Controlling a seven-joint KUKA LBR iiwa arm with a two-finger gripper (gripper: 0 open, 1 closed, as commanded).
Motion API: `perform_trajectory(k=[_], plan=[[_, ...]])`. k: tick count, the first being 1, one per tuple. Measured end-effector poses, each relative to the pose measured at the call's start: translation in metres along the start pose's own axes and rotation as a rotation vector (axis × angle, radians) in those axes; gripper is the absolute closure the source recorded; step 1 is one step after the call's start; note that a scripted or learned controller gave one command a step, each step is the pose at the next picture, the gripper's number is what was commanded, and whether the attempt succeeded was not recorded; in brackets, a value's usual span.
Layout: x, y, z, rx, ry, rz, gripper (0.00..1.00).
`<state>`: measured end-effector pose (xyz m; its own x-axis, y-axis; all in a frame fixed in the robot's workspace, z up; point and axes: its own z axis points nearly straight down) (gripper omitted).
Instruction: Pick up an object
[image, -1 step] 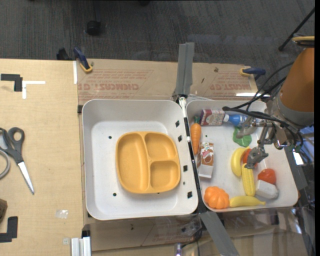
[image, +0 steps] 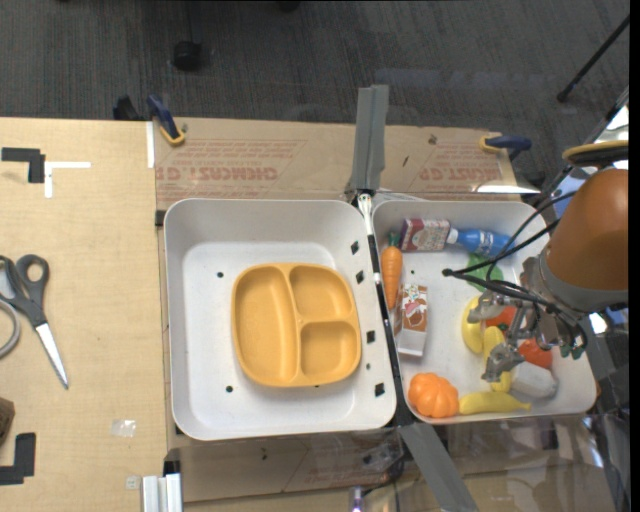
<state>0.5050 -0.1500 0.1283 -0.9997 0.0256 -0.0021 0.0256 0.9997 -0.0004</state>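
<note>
1. The candidate objects were seen crowded in the right bin (image: 455, 210): a carrot (image: 391, 268) lying along the bin's left wall, a small printed carton (image: 412, 318) just below it, an orange pumpkin-shaped toy (image: 433, 395) near the front-left corner, a banana (image: 493, 402) along the front wall, a yellow rounded piece (image: 474, 330) toward the middle, and a bottle with a red-and-white label and blue cap (image: 447, 237) at the back.
2. Red and orange items (image: 533, 352) and a pale block (image: 535, 383) were noted in the right part of the same bin, partly hidden by the arm, and could not be identified.
3. The left bin (image: 190, 330) was seen to hold a yellow-orange divided plate (image: 296, 324) with three compartments, lying flat near its centre.
4. The gripper (image: 503, 362) was found low over the right bin, reached in from the right beneath the orange band (image: 592, 238); whether it was open or closed could not be told, and nothing was seen held.
5. The yellow rounded piece lay just left of the gripper, the banana just in front of it, and the pumpkin-shaped toy further to its left.
6. A pair of scissors (image: 38, 312) was observed on the bench (image: 80, 400), well apart from both bins.
</note>
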Motion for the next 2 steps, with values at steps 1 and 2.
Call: perform_trajectory(k=[1, 2], plan=[[-0.015, -0.015, 0.036, 0.0, -0.001, 0.054, 0.0], [-0.017, -0.014, 0.025, 0.002, -0.006, 0.051, 1.0]])
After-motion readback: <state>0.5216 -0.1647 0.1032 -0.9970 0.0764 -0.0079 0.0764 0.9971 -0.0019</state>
